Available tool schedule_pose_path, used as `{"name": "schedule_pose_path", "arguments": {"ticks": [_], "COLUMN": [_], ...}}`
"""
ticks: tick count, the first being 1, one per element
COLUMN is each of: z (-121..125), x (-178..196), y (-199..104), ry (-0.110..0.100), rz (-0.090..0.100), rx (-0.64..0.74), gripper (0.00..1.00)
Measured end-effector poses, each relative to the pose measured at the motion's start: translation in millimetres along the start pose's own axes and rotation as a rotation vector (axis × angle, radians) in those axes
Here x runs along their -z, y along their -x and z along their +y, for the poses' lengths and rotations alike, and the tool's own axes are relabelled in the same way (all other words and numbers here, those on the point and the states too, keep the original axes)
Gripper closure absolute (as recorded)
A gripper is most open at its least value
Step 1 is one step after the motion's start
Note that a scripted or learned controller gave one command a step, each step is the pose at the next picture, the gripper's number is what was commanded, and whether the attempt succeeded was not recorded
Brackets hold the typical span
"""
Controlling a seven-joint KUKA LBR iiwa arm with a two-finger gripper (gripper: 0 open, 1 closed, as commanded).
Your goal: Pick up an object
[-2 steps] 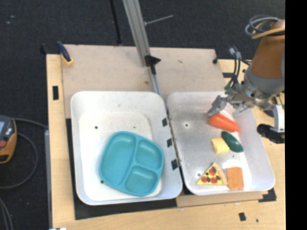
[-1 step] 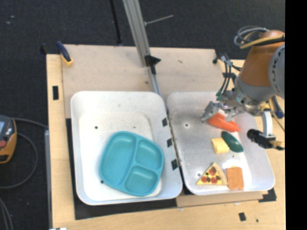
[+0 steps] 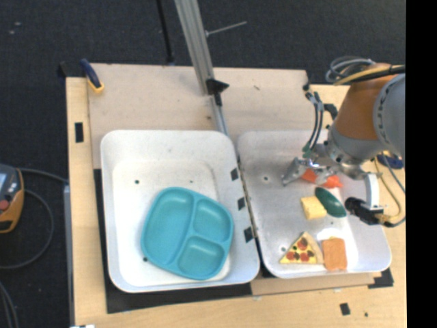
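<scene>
Lying nearest the camera in the right shallow white plastic bin [image 3: 270, 156] are a flat toy pizza slice with red dots [image 3: 301, 250] and, just beside it, a matte orange rectangular slab like toast [image 3: 334, 253]. Farther back, a pale yellow cheese-like wedge [image 3: 313, 208] is touching a glossy dark green oval piece [image 3: 331, 201]. The two-finger gripper [image 3: 311, 171] is hovering low over a small orange-red piece [image 3: 319, 176], and whether it is open or closed is hidden by the wrist. These look like light, rigid moulded toys; the smooth green one is probably slippery, so squeezing across its narrow width would suit best. A turquoise three-compartment plastic tray [image 3: 188, 232] is sitting in the left white bin [image 3: 164, 149].
</scene>
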State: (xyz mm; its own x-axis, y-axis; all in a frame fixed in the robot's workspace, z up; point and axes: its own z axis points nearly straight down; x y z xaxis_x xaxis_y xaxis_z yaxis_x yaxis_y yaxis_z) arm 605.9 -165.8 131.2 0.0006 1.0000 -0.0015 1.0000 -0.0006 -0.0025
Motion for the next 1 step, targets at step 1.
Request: {"name": "schedule_pose_path", "arguments": {"ticks": [1], "z": [1.8], "x": [14.4], "y": [1.1], "ry": [0.007], "rz": [-0.001], "rx": [-0.001], "gripper": [1.0]}}
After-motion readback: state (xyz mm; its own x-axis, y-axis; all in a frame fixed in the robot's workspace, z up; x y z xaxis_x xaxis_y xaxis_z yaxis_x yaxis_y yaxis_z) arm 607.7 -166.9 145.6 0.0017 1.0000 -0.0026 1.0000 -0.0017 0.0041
